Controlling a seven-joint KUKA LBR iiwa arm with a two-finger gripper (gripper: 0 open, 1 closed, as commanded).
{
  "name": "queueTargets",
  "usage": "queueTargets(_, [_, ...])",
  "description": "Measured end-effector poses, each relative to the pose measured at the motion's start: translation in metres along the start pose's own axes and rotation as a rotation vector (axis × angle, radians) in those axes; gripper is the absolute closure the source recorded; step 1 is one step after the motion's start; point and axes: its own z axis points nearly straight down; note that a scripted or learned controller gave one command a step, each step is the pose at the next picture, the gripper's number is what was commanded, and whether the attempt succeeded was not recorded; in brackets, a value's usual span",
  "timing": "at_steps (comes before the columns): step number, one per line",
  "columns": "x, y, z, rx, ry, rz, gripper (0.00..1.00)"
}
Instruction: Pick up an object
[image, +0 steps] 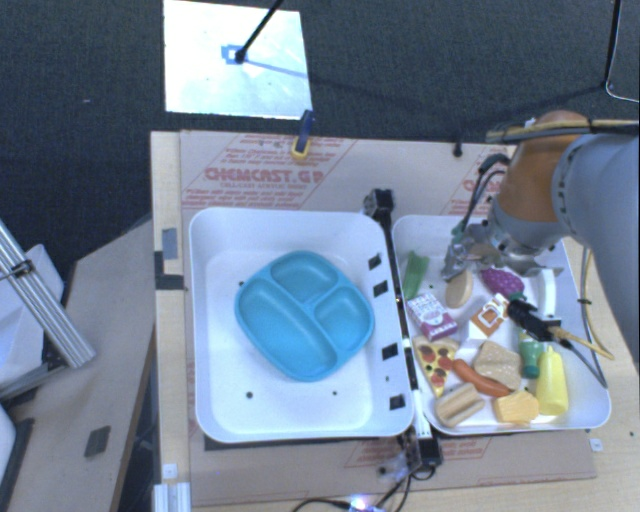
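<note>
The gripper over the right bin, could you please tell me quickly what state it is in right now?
Gripper: low over the right bin, just above a tan oval toy; whether it grips anything cannot be told.

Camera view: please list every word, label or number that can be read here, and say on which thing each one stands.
"CHEMCAST GP": red print, repeated, on the protective sheet under the two bins; the smaller red line beneath it is too blurred to read.
Small pink carton in the right bin: it bears print, too small to read.
Orange-and-white packet: markings too small to read.
</note>
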Motion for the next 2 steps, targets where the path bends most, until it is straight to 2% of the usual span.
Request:
queueTargets(1, [-0.002, 0.003, -0.065, 0.002, 0.0, -0.002, 1.0])
queueTargets(2, [-0.002, 0.012, -0.111, 0.002, 0.001, -0.003, 1.0])
